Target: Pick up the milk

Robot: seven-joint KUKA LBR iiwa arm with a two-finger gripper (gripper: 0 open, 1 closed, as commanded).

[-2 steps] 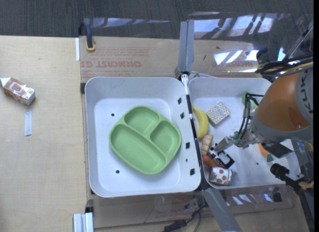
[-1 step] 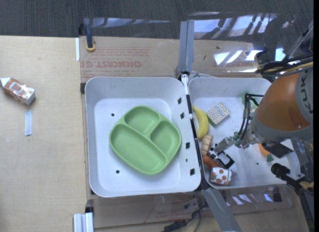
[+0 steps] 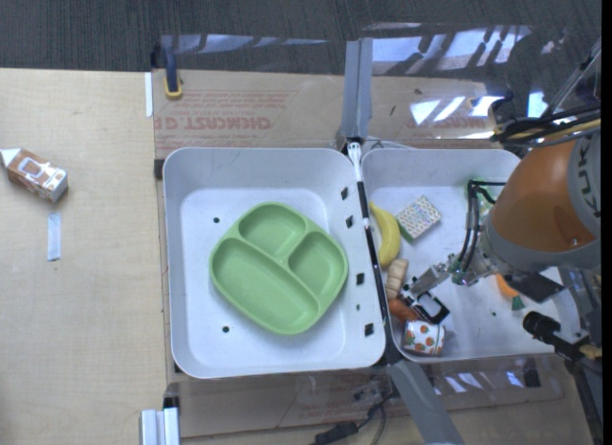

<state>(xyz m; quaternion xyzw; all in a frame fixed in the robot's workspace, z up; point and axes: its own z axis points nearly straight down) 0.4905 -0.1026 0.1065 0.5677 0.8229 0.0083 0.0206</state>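
Two white bins sit side by side. Left bin (image 3: 182, 242) holds a green plate (image 3: 277, 267). Over the right bin (image 3: 497, 343), the claw (image 3: 424, 296) is open above the milk (image 3: 422, 337), near a banana (image 3: 386, 233).

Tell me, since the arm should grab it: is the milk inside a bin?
Out. The milk carton lies on the bench, left of both bins.

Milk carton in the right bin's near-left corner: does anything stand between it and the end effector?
Nothing visible does. The end effector sits just beyond the milk carton. An orange item lies beside them, towards the bin's left wall, not between.
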